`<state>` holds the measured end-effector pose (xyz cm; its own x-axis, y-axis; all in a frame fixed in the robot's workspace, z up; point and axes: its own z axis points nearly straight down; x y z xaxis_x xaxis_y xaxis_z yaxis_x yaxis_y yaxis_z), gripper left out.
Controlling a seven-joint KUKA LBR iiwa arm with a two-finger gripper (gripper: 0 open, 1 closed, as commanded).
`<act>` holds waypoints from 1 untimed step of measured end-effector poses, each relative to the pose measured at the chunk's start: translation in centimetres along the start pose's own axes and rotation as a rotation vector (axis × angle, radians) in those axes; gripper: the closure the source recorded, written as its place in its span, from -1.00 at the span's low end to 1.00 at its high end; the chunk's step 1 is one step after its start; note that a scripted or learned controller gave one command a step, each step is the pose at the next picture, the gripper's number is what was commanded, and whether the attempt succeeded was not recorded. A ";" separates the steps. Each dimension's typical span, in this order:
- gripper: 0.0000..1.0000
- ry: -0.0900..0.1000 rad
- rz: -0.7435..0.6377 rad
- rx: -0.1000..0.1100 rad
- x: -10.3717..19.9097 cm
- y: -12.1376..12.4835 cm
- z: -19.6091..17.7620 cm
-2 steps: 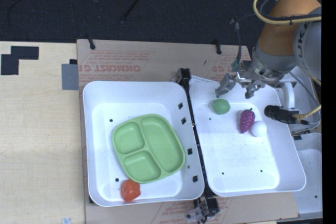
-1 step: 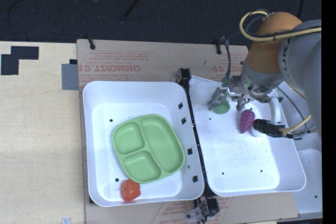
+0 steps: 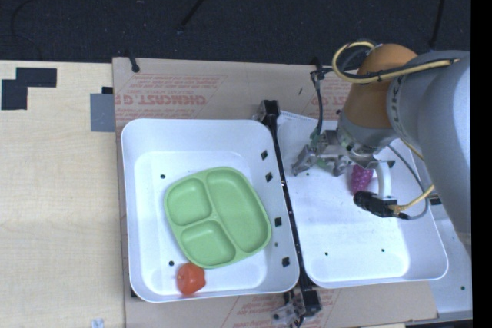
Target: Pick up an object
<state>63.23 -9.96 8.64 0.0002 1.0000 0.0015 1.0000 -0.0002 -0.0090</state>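
The tool [image 3: 327, 156] sat low in the right bin [image 3: 369, 257], near that bin's back-left part, just beside the divider between the two bins. Metal finger parts spread leftward from the wrist, but whether they were parted or pinched could not be told; nothing was visibly gripped between them.

Closest item to the tool: a small pink-purple object [image 3: 360, 178], lying just to the tool's right and slightly toward the near edge of the bin, tucked under the wrist and partly masked by a white part of the arm. It looked short and blocky, slightly taller than wide; its long axis was unclear. It looked apart from the finger parts rather than touching them, though that was hard to call. Judged: this was the likely pick target, and the coming move turned on shifting the tool a short way right and toward the near rim to centre over it.

Farther off, across the divider in the left bin [image 3: 146, 242], lay a green divided plate [image 3: 217, 217], well to the tool's left and nearer the camera. Farthest off was an orange-red object [image 3: 191, 278], past the plate's near corner, well apart from the tool. Reaching either would need a full crossing of the divider, so the pink-purple object was the nearer choice.
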 end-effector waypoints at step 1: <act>-1.00 0.000 0.003 -0.005 0.0 0.0 -0.1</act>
<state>63.19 -9.97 8.76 0.0033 1.0000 0.0010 1.0000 -0.0033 -0.0042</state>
